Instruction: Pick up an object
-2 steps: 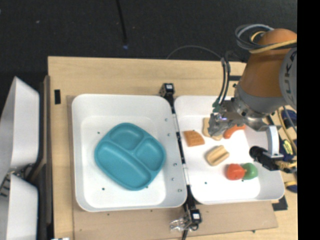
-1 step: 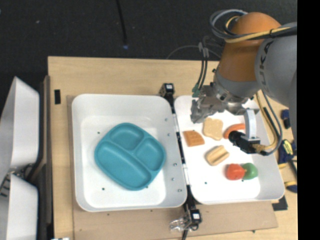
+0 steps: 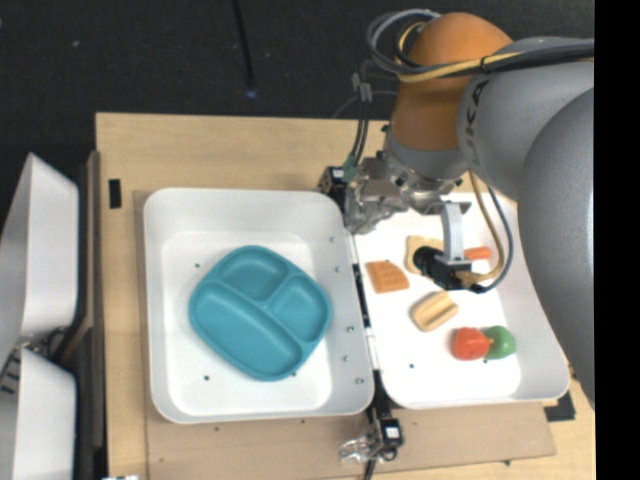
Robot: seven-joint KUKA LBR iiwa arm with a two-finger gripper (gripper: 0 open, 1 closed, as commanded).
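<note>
While nothing that I can make out sits between the jaws, the step in hand reads as the approach, before any grasp. Nearest, on the tabletop [image 3: 250,438], two bins lie side by side. The left bin [image 3: 170,368] carries a teal divided plate [image 3: 262,311], and the right bin [image 3: 470,393] carries the small pieces. Closest in it is a red piece [image 3: 467,344] touching a green piece [image 3: 502,342]. Just beyond lies a tan roll [image 3: 434,311], then an orange-brown wedge [image 3: 387,276] near the dividing rims, and a small orange piece [image 3: 479,255] farther back. Farthest, the gripper [image 3: 372,208] hangs over the right bin's back left corner, apart from every piece; whether its jaws are released or clenched I cannot tell. I judge the wedge the likeliest pick. The next move calls for a shift toward the near side, centring over it, then a descent with the jaws spread.
</note>
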